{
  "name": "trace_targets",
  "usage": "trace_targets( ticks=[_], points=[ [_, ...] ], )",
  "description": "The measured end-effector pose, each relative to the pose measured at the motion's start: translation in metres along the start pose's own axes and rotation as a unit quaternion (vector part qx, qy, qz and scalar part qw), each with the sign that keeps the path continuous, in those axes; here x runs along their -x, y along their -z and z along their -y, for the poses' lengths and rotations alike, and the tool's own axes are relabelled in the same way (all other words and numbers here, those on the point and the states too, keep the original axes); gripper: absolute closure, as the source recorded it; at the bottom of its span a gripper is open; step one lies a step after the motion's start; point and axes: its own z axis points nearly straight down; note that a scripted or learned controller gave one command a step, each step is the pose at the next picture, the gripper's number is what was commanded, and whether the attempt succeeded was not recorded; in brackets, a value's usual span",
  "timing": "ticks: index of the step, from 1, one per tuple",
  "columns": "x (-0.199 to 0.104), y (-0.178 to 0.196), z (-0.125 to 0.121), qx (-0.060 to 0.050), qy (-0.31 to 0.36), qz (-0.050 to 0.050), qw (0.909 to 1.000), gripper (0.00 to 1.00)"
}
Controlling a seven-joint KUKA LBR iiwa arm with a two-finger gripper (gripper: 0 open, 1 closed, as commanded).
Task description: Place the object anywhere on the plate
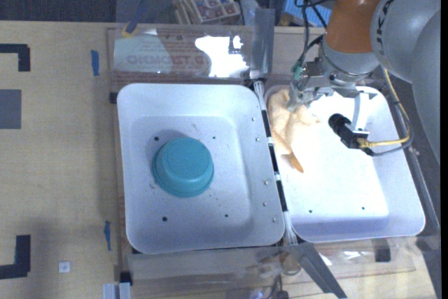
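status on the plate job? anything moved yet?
Done: nothing visible. The teal plate sits bare in the left bin. In hand: the tool is down at the pale object in the right bin's upper-left corner; glare hides whether it has a grip. Left: grasp, lift, carry across the divider and set the object on the plate.

I see a light wooden bench (56, 150) carrying two shallow white bins side by side, touching along their inner edges. The left bin (133, 115) and the right bin (364, 220) sit just in front of a glossy clear panel (175, 56). Black markings (17, 56) and bits of blue tape (94, 61) lie on the bench's left part.
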Motion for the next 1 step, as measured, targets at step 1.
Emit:
trace_targets(
  ticks=[1],
  points=[
    [-0.0002, 0.0404, -0.0009, 0.002, 0.001, 0.000, 1.0000, 1.00]
  ],
)
